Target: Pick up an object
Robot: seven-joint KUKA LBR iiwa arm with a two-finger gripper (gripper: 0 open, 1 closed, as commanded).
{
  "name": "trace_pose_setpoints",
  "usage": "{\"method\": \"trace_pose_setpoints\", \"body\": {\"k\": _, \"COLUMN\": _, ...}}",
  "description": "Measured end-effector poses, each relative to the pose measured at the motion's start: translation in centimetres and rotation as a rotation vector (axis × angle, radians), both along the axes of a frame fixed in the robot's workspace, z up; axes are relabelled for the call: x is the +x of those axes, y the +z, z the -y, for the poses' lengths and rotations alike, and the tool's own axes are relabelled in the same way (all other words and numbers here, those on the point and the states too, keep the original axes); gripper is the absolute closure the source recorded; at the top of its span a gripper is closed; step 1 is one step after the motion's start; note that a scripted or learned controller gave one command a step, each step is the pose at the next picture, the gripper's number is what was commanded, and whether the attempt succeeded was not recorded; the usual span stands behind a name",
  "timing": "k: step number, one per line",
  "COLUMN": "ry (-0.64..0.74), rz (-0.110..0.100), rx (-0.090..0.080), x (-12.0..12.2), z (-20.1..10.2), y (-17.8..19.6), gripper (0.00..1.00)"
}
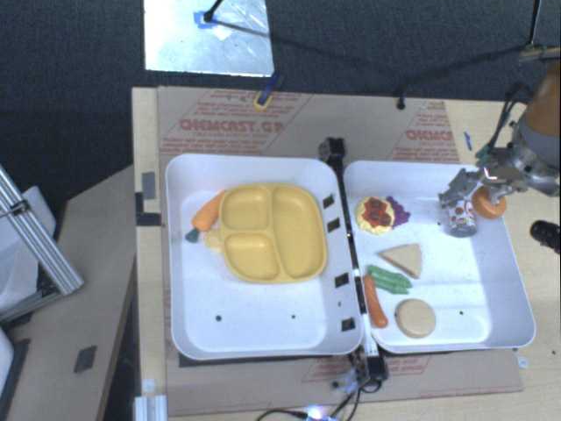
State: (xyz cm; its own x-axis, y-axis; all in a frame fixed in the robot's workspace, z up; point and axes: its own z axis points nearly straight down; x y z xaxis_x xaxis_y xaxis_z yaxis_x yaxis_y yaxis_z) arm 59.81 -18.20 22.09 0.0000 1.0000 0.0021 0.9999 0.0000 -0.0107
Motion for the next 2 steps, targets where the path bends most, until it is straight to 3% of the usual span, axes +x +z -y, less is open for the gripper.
{"method": "trace_pose_setpoints", "body": {"k": 1, "ry": 0.003, "rz": 0.012, "rx": -0.002, "x": 0.3, "z": 0.0, "y": 0.7, "gripper": 0.00}}
{"method": "trace_pose_setpoints", "body": {"k": 2, "ry": 0.005, "rz": 0.009, "rx": -0.001, "x": 0.1, "z": -1.0, "y": -4.2, "gripper": 0.00}}
